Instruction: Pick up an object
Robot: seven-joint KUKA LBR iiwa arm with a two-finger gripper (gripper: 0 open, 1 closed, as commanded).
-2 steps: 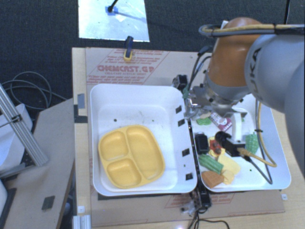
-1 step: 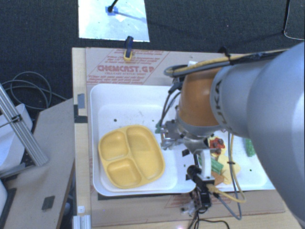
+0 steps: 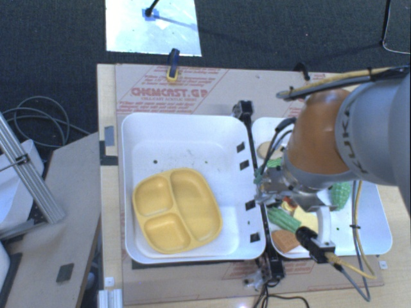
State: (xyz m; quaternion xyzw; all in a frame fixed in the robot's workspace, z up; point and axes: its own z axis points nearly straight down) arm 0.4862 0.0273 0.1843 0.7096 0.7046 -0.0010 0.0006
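A yellow divided plate (image 3: 176, 208) lies in the left bin (image 3: 186, 133), toward its front. The right bin (image 3: 376, 236) holds several small items: a green piece (image 3: 282, 219) near its left wall, a green textured object (image 3: 340, 194) further right, a tan round piece (image 3: 284, 240) at the front, and a yellow patch (image 3: 307, 221) between them. The arm's orange and grey wrist (image 3: 321, 140) hangs over the right bin and hides much of it. The gripper (image 3: 282, 194) is low over the right bin's left side, above the small items.
A black divider with clips (image 3: 253, 172) runs between the two bins. Cardboard (image 3: 173, 92) lies under the bins, with a yellow clamp (image 3: 173, 74) at the back. Cables and a yellow wire (image 3: 353, 268) trail at the front right.
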